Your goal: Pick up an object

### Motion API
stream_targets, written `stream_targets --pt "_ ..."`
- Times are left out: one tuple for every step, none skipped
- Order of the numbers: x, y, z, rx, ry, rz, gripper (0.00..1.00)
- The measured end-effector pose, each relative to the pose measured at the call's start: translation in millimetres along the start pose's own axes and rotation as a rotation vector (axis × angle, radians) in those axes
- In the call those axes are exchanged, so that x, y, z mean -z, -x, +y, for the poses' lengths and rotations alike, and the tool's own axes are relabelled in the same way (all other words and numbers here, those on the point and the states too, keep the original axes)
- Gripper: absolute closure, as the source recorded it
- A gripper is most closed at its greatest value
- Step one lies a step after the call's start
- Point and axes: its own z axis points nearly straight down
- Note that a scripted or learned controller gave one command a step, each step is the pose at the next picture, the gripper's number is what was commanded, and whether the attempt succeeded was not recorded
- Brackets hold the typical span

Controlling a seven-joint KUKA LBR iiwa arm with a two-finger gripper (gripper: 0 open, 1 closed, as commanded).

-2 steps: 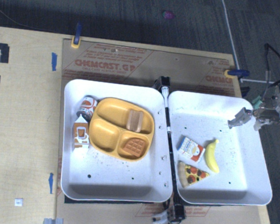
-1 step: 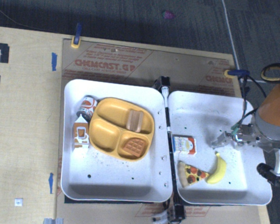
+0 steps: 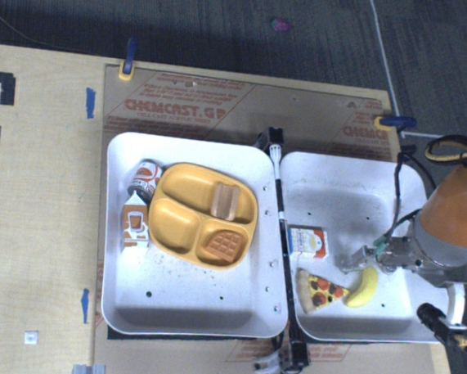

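A yellow toy banana (image 3: 362,288) is seen lying flat in the right bin (image 3: 340,188), near its front, just right of a toy pizza slice (image 3: 320,291).
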Motion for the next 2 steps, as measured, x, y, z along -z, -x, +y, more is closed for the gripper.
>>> stream_targets --pt "11 4 1 -0.004 0.007 -0.01 1.0" --pt "89 -41 -3 0.002 -0.013 0.007 1.0"
